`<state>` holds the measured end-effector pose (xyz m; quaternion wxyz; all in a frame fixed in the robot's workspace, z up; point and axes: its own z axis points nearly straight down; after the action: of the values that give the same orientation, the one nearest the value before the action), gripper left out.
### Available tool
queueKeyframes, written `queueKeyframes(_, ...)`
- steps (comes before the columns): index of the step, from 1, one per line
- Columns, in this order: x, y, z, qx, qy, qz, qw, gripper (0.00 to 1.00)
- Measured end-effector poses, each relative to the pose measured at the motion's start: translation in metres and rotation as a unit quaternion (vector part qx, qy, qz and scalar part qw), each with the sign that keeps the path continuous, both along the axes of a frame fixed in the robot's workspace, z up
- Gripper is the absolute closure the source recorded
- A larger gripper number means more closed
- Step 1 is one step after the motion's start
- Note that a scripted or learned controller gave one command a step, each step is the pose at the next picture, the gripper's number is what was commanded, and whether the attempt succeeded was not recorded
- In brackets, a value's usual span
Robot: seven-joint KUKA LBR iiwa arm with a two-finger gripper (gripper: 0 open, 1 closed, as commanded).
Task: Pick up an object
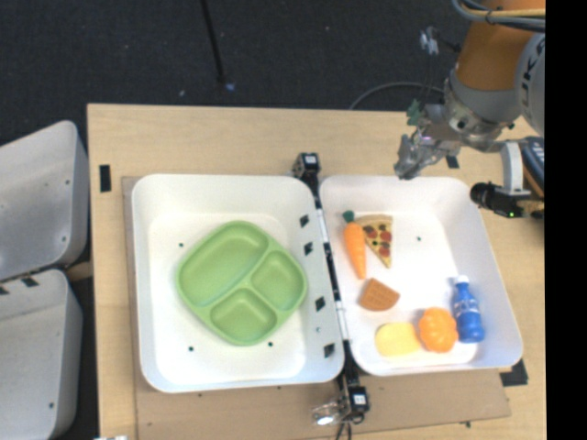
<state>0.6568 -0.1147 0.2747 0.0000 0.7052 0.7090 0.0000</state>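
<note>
gripper (415, 161): above the far edge of the right bin (459, 195), holding nothing; open or closed cannot be told | right bin: carrot (356, 249) touching pizza slice (379, 238) near far-left corner, brown wedge (377, 295) mid-bin, yellow piece (396, 339), orange fruit (437, 329), blue bottle (467, 311) along near edge | left bin (156, 246): green divided plate (241, 282)
</note>
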Motion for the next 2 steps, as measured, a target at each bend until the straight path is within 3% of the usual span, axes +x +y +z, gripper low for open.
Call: queueKeyframes(2,-0.012,0.1,-0.026,0.0001,0.0,0.0,1.0,1.0)
